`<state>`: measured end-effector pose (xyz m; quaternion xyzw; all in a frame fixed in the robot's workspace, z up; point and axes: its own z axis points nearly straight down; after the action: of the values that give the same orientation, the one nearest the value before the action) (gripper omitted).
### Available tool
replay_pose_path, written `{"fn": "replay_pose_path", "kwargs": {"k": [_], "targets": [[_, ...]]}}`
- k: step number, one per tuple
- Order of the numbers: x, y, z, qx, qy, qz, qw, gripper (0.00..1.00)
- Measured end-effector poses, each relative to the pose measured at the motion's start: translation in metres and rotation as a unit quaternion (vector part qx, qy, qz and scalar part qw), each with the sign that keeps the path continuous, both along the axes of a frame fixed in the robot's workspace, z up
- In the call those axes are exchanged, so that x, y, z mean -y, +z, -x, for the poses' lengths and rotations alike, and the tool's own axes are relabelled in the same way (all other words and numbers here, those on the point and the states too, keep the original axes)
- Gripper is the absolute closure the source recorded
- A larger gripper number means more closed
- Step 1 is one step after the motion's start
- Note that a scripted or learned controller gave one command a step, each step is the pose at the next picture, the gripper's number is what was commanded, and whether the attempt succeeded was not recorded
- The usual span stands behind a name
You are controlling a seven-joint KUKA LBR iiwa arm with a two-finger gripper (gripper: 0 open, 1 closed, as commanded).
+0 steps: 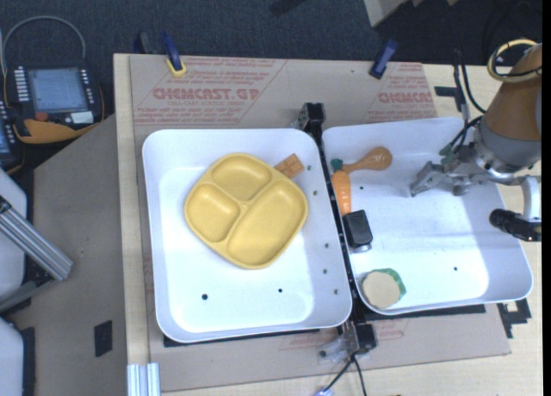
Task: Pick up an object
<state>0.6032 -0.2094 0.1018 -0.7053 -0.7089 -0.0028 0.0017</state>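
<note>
Gripper: two-finger gripper [428, 181] at the end of a grey arm [515, 119] with an orange band, reaching in from the right over the upper part of the right bin [482, 274]. Its fingers are spread apart and nothing sits between them.
Gripper position: above bare white floor, near the bin's far wall, just right of the wooden spoon.
Right bin contents: wooden spoon [370, 160] near the top left; carrot [342, 190] with a green top along the left wall; black block [357, 229] just below the carrot; round tan and green piece [382, 288] in the near left corner.
Left bin: second white bin [172, 282] holding a yellow divided plate [246, 210], with a small brown block [289, 165] touching the plate's upper right edge.
Task objects: any of these could be picked; the spoon lies closest to the fingers, apart from them.
Step in hand: judged as the approach, before any grasp; nothing is lifted yet.
Next move: likely calls for shifting left until the fingers straddle the spoon's narrow handle, lowering to the floor, then pinching.
Risk: the spoon is flat and thin, so the fingers may slide over it or nudge it toward the wall.
</note>
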Motion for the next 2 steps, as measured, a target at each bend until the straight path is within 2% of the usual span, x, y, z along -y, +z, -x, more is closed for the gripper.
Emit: {"fn": "replay_pose_path", "kwargs": {"k": [1,2], "targets": [[-0.005,-0.008,-0.006,0.003,0.0,-0.0008,1.0,0.0],[-0.003,0.006,-0.009,0.01,0.001,0.0032,0.9999,1.0]]}}
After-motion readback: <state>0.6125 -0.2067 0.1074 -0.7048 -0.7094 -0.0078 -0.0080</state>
